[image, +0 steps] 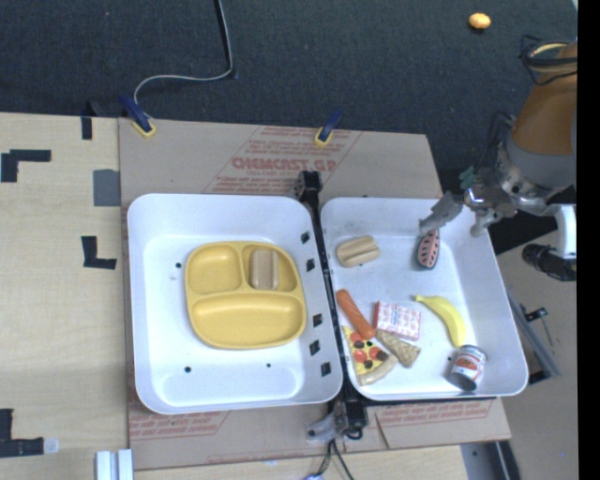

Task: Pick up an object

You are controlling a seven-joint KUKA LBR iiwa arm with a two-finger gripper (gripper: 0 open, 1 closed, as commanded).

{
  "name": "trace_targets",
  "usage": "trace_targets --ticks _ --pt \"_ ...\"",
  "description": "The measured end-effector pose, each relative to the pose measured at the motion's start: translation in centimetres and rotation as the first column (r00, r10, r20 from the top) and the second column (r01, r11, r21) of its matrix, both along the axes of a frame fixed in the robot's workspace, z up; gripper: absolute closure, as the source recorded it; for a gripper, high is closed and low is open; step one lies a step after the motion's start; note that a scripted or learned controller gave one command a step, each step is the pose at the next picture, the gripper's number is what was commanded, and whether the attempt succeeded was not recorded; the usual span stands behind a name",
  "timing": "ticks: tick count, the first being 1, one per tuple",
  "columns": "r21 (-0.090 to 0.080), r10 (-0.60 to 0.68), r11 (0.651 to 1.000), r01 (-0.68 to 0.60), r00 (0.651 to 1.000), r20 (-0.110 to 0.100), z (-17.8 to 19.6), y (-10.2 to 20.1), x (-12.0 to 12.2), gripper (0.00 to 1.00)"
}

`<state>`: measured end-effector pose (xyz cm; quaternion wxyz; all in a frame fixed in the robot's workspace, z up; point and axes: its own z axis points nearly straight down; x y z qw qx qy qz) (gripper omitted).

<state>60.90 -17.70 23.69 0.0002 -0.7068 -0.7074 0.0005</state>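
The right bin (pixel 487 281) holds several items. A tan bread roll (pixel 357 250) lies near its back left and a red-and-dark slice (pixel 428 249) near its back right. Further forward are a red sausage (pixel 352 313), a pink packet (pixel 399 321), a yellow banana (pixel 446 317), a pizza slice (pixel 368 357) and a small can (pixel 466 367). My gripper (pixel 461 217) hangs over the bin's back right corner, open, with one finger (pixel 438 216) just above the slice and the other near the bin's right rim. Nothing sits between the fingers.
The left bin (pixel 155 309) holds a yellow divided plate (pixel 239 309) with a brownish piece (pixel 264 269) in its back right compartment. A black divider (pixel 320 272) joins the two bins. A small orange ball (pixel 480 21) lies on the dark floor behind.
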Motion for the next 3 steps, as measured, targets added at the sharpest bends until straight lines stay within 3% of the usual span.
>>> trace_targets --ticks 1,2,3 --pt "0.0 -0.001 1.0 0.001 1.0 0.0 -14.4 -4.3 -0.8 0.0" --pt "0.001 0.001 1.0 -0.001 1.0 0.002 -15.0 -4.6 4.7 0.0" --pt "-0.006 0.003 1.0 -0.003 1.0 0.007 -14.0 -4.7 4.8 1.0"
